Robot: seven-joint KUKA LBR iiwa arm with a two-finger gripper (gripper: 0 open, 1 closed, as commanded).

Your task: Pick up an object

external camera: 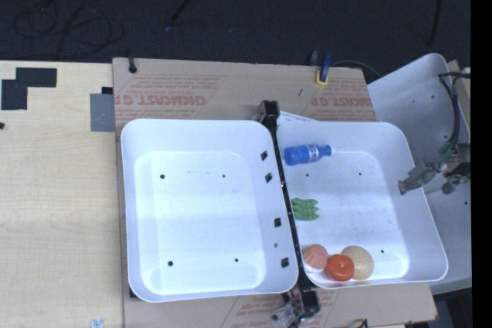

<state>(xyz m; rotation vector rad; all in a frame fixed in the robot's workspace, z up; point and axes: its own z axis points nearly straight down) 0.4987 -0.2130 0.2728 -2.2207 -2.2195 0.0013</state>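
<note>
blue bottle [306, 154] on its side, green pod [304, 209], red tomato [340, 267] between pinkish [314, 256] and tan [359, 260] rounds

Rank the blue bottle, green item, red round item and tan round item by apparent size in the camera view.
1. Blue bottle
2. Tan round item
3. Green item and red round item look alike; no ranking between them.

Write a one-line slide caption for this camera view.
Gripper at the right bin's edge; bottle, green toy and three round items inside.
</note>
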